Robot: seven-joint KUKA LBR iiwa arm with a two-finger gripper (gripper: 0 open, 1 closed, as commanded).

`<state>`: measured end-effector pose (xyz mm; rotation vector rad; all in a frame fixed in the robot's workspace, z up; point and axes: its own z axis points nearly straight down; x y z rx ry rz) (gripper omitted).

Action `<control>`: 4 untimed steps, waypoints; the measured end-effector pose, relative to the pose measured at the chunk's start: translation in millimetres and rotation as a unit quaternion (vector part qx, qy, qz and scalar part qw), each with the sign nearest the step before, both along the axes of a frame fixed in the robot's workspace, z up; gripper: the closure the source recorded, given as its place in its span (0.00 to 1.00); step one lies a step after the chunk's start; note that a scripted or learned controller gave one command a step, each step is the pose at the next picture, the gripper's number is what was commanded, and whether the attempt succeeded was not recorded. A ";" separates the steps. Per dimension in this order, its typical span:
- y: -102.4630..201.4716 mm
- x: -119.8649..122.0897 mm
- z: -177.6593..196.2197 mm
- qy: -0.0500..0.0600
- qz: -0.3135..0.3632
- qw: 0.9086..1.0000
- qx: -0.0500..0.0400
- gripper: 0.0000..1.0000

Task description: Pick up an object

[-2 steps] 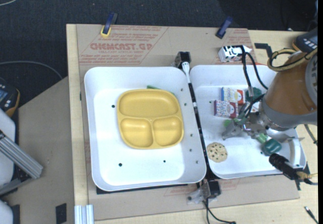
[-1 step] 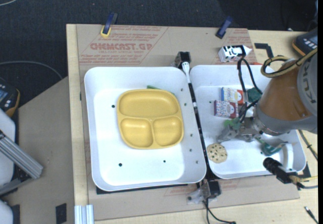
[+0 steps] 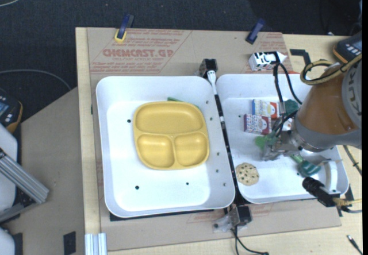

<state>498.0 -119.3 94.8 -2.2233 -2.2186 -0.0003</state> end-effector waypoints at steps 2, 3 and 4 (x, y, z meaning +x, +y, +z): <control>3.3 8.3 86.5 -0.003 0.002 1.000 -0.001 1.00; 3.3 9.4 132.3 -0.003 0.002 1.000 -0.001 1.00; 46.2 35.6 141.6 -0.003 0.003 1.000 -0.001 1.00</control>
